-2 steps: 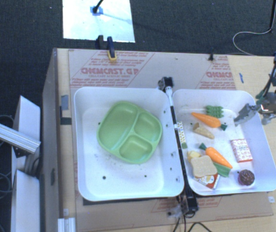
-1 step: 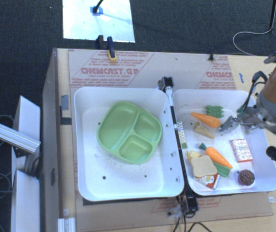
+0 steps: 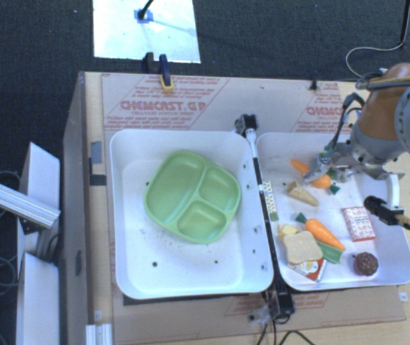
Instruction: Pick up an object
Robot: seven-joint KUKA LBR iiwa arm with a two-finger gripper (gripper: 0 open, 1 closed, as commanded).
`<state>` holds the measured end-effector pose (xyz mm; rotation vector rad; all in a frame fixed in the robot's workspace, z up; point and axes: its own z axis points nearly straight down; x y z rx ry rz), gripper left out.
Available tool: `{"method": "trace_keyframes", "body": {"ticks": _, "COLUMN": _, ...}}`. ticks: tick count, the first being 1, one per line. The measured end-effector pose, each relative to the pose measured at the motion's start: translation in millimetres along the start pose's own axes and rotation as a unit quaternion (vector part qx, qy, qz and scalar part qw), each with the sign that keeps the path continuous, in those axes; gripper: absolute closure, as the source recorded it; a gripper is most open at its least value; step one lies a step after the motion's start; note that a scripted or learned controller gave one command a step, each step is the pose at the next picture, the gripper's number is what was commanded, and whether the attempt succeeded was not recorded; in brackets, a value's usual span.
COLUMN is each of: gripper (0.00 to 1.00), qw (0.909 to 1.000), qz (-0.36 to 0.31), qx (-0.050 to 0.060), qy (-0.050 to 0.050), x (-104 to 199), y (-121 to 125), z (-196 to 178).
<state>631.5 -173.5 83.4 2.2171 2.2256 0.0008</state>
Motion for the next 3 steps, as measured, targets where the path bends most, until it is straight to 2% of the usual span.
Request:
{"method": "trace_keyframes", "body": {"ticks": 1, "gripper": 0.0, "qw": 1.0, "qz": -0.001, "qx": -0.002, "qy": 0.0, "x": 30.9, "y": 32.9, "z": -1.8}}
{"method": "trace_keyframes", "body": {"ticks": 2, "gripper": 1.0, "qw": 1.0, "qz": -0.002, "qx": -0.003, "qy": -0.001, "x": 30.4, "y": 34.0, "z": -13.3}}
{"method": "trace_keyframes", "body": {"ticks": 3, "gripper": 1.0, "qw": 1.0, "qz": -0.001, "qx": -0.003, "qy": 0.0, "x": 70.3, "y": -17.6, "z": -112.1}}
